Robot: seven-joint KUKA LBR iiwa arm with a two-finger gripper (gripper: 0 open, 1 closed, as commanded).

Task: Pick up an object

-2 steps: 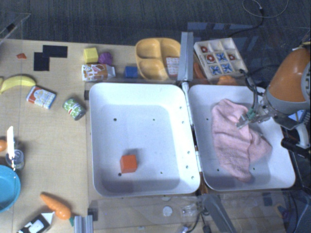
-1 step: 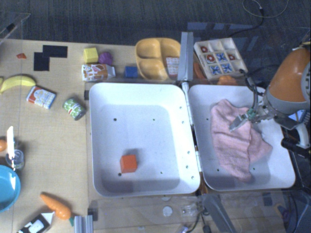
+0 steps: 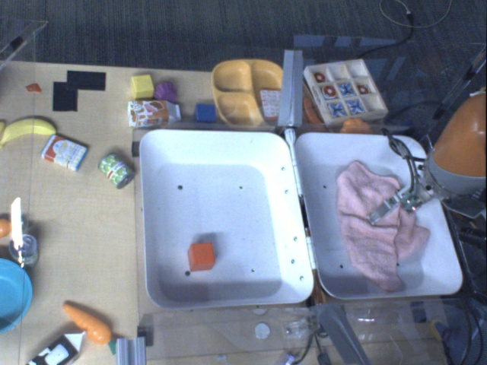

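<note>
From my overhead camera I see two white bins side by side on the surface. The left bin holds a single orange-red block, sitting toward its near left part, apart from the walls. The right bin holds a crumpled pink cloth that spreads from the middle of the bin down toward its near edge.

The arm reaches in from the right, its orange band above the bin's right rim. The tool is down on the cloth, at the cloth's upper right part, its metal fingers pointing left and touching the fabric. I cannot tell from this angle whether the tool is released or clenched, or whether any fabric sits between the fingers.

Outside the bins, on the surface to the left, I see a banana, a small carton, a green can, a blue bowl at the edge and a carrot near the front. Behind the left bin stand a yellow block, a purple piece, a blue block and a yellow divided dish. Behind the right bin lies a tic-tac-toe board.
</note>
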